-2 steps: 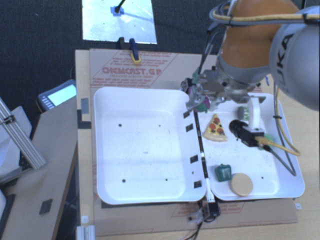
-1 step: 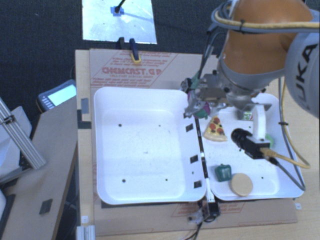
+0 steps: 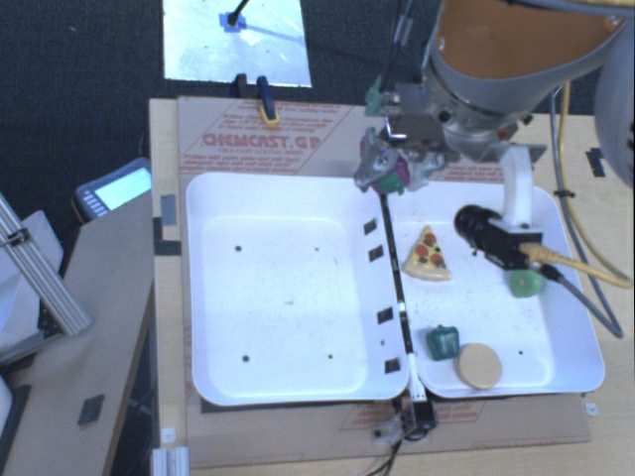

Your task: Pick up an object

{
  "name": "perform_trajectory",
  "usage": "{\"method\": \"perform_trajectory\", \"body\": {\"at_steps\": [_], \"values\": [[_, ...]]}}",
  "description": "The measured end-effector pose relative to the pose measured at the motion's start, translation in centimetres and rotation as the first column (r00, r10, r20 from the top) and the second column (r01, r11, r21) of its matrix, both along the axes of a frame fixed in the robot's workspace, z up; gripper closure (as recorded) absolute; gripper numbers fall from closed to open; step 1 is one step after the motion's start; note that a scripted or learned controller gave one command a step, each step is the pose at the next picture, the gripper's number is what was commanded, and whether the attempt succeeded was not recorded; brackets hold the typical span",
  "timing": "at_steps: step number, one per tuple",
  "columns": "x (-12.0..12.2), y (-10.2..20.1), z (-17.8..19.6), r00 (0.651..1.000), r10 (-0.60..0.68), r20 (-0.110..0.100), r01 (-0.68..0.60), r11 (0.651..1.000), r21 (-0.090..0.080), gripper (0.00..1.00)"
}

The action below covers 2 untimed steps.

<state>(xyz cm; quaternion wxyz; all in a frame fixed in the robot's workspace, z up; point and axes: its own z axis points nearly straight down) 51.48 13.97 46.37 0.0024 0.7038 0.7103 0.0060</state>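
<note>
Two shallow white bins sit side by side on the bench, the left bin (image 3: 273,296) and the right bin (image 3: 571,355), split by a dark divider strip (image 3: 395,286) that runs from the far edge toward the near one. Behind them lies a cardboard sheet (image 3: 263,132) printed with red lettering, held by a clamp with a yellow tip (image 3: 267,102), and further back a shiny metal plate (image 3: 236,28) rests on the dark floor. At the far left edge a small device with a lit screen (image 3: 114,191) sits on a side surface, next to a ribbed metal rail (image 3: 40,276).

The grey arm with its orange band (image 3: 521,23) crowds the upper right, and its wrist hides the far corner of the right bin. The gripper (image 3: 387,172) hangs over the far end of the divider strip, with a small magenta and green thing (image 3: 397,175) showing right at its tip (whether the fingers are apart or closed on it I cannot tell). A black cylindrical fitting (image 3: 491,236) with a yellow cable (image 3: 585,266) reaches across the right bin, just above its contents.

In the right bin, a toy pizza slice (image 3: 428,254) lies near the divider, well apart from the gripper. A pale green lump (image 3: 526,284) sits beside the black fitting's end. Toward the near edge, a dark green pepper-like piece (image 3: 444,342) is just beside a tan round disc (image 3: 479,366). The left bin's floor shows a few small dark dots.
</note>
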Motion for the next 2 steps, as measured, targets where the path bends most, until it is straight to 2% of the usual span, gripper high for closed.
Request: {"method": "perform_trajectory", "body": {"at_steps": [1, 2], "values": [[7.3, 5.4, 3.0, 1.000, -0.001, -0.004, 0.001, 1.000, -0.002, 1.00], [7.5, 9.7, 6.3, 1.000, -0.001, -0.006, 0.001, 1.000, -0.002, 1.00]]}}
